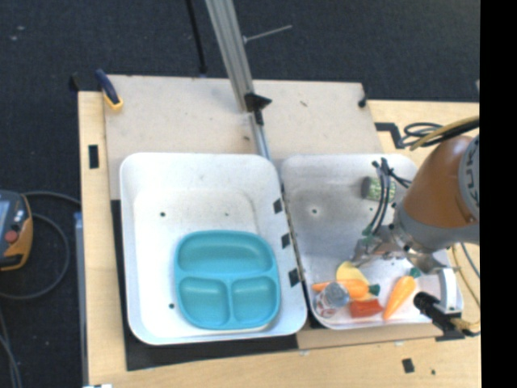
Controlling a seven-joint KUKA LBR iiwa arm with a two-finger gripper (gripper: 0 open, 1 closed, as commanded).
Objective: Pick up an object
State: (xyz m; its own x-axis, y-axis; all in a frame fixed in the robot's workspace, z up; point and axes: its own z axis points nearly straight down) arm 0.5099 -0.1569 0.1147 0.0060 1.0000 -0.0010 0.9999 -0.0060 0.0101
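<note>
Two white bins sit side by side on the bench. The left bin holds a blue tray with three compartments, lying flat toward the bin's near edge. The right bin carries a cluster of small objects in its near right corner: an orange carrot lying at a slant, a red piece just beside it, a yellow piece behind that, and a pale round item at the left of the group. A small green thing rests well apart from them, near the bin's far right side. The arm reaches in from the right, its orange band above the wrist, and the gripper hangs low over the right bin, just above the yellow piece and near the carrot. Whether it is apart or together cannot be told here. Nothing is seen clamped in it. A metal post leans up from the bench between the bins.
</note>
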